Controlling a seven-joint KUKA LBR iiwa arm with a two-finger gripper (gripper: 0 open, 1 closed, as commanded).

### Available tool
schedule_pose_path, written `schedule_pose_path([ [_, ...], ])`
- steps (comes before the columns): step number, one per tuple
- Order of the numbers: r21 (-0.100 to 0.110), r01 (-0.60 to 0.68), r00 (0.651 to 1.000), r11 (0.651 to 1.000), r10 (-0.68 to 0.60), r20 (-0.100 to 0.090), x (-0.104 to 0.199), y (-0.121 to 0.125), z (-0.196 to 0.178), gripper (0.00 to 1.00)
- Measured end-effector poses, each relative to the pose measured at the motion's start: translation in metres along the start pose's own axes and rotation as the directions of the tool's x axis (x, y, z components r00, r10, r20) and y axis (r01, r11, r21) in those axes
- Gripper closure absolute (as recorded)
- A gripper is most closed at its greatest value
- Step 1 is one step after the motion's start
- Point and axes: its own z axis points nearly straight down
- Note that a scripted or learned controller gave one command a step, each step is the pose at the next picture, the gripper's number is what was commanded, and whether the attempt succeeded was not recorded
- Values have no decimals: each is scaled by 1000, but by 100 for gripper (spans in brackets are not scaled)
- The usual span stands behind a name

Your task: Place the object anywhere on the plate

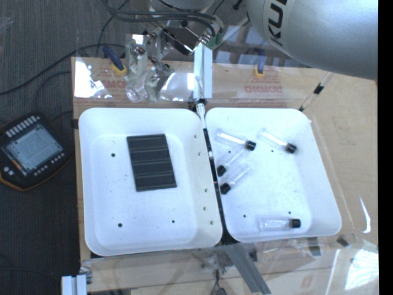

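near vial: clear plastic tube with black cap [277, 224], lying flat at lower right of the right white bin [319, 183], close to its front rim
mid vials: two clear capped tubes [232, 172] lying close together just beside the divider, caps toward lower left; touching or not, can't tell
far vials: one clear tube with black cap [236, 141] at upper centre of the right bin, another [277, 141] to its right, apart from each other
plate: dark grey ribbed rectangular plate [151, 161], flat in the middle of the left white bin [98, 183], nothing on it
desk: pale wooden desk [350, 134] under both bins
pendant: black and orange handheld controller [29, 150], left edge of frame, off the desk
arm: grey KUKA arm [319, 17], top right of frame
pincer: metal pincer [146, 72] hanging at upper left, behind the left bin's far rim, well apart from every tube; open or closed, can't tell; no object visible in it
step: likely pre-grasp, no tube picked, plate bare
next move: probably travel over the right bin, descend on one tube across its long axis, lift, carry left over the divider, release on the plate
risk: tubes are round and may roll; the pair by the divider is crowded
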Motion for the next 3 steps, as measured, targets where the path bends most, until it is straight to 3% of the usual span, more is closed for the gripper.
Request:
schedule_pose_path([
  [1,-2,482,876,876,-482,2,-19,-40,15,100],
  [2,-1,831,556,556,-831,5,-27,-39,0,100],
  [3,-1,978,207,207,-978,5,-33,-33,1,100],
])
